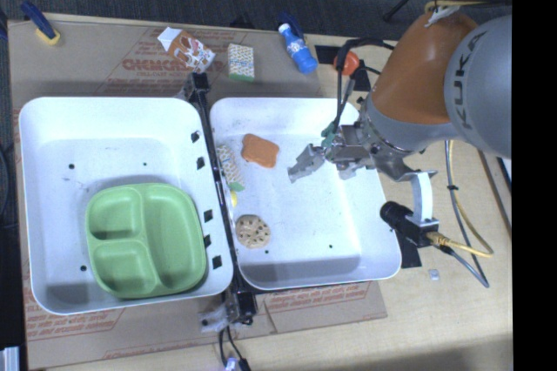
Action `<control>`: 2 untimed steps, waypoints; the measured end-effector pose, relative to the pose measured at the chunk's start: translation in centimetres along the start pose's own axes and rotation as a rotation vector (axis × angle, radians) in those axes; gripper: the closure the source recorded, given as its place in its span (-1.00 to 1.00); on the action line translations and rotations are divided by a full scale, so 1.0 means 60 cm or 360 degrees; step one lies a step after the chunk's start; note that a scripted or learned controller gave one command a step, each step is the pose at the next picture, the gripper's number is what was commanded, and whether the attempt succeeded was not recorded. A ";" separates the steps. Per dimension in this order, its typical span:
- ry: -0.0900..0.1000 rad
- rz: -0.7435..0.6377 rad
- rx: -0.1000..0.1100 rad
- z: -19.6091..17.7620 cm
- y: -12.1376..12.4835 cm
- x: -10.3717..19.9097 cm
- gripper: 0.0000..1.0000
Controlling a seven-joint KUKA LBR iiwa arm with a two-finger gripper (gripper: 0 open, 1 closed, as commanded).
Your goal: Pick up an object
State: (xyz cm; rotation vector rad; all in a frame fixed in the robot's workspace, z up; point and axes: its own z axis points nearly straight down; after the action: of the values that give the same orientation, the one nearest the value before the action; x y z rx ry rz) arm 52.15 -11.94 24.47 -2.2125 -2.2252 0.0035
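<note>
Two shallow white bins side by side on a cardboard-covered bench, seen from above at a slant. Lying in the left bin [35,125], a green divided tray [146,239], near the front wall. Scattered in the right bin [348,260]: an orange block [259,150] toward the back left, a round cookie [251,231] near the front left corner, and a small printed packet [229,165] against the left wall.

Reaching in from the right, the grey arm with its orange band [418,73], gripper [300,167] low over the right bin's floor, just beside the orange block and apart from it. Whether apart or together, cannot tell from this angle; nothing seen held.

Beyond the bins at the back edge: a blue bottle [298,48], a small box [240,62], a snack wrapper [185,50] and a blue clamp [41,23] at the far left.

Nearest candidate, by the look of it: the orange block. Probably light and somewhat soft, like a sponge or a foam toy, so likely to give under pressure and not slip. Best taken across its shorter sides, squarely from above. Cookie flatter and harder to get under, perhaps brittle if real; packet thin and pressed to the wall, an awkward grasp.
</note>
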 end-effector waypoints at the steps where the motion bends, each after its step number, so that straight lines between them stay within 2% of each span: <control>1: 0.0002 -0.0003 -0.0003 0.254 -0.057 0.037 -1.00; 2: 0.0004 -0.0014 -0.0004 0.236 -0.055 0.039 1.00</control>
State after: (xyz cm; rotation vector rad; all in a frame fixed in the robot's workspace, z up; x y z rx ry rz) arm 48.80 -9.59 10.34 -2.2030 -2.2346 -0.0025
